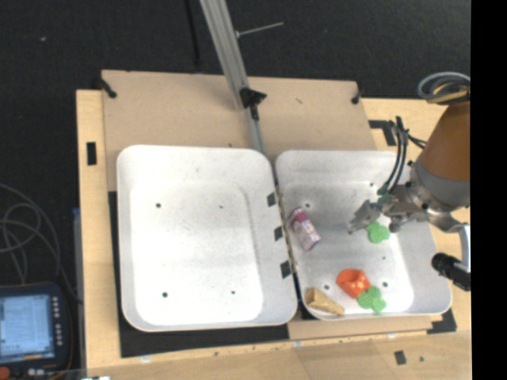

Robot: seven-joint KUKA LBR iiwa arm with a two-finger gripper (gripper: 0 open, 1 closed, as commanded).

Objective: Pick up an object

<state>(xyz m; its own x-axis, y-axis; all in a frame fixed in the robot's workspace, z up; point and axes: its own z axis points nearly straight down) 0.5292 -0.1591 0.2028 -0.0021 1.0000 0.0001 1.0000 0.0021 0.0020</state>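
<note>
Two shallow white bins sit side by side on your bench, and you can read them from left to right. The left bin (198,236) shows you only a speckled white floor with a few small dark dots. A slanted metal rail (226,42) runs down from the top of the view and ends near the seam between the bins.

In the right bin (333,180), the first thing you meet is a small pink and white packet (305,228), lying close to the left wall, tilted. Nearer the front edge you find a tan wedge-shaped piece (324,300), then an orange-red object (352,281) just to its right, with a green piece (371,300) touching or nearly touching its lower right side.

Further right and higher up, a second green object (379,233) lies on the bin floor, directly below the gripper (372,218). You can see the gripper's grey fingers reaching leftward and down beside it, but you cannot tell whether they are apart or together, nor whether they touch the green object. The arm's orange band (447,145) rises at the right edge.
</note>
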